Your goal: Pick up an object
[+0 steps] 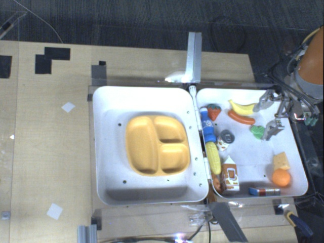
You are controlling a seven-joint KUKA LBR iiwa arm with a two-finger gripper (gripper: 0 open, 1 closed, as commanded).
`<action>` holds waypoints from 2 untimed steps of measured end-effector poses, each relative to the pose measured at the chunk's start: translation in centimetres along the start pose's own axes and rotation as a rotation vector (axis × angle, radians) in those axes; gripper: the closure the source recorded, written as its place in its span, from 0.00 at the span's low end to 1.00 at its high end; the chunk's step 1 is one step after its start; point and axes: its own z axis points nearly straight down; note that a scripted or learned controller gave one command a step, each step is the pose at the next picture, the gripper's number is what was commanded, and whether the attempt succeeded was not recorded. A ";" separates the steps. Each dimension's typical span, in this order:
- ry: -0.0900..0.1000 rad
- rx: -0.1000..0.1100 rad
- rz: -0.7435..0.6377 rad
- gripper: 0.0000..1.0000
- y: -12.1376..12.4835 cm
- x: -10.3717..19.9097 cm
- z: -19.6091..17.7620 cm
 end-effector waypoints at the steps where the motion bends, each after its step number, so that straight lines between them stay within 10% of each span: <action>1: 0.002 -0.001 -0.125 0.00 0.6 1.7 4.2; 2: 0.000 -0.001 0.086 0.00 -4.0 -2.9 7.7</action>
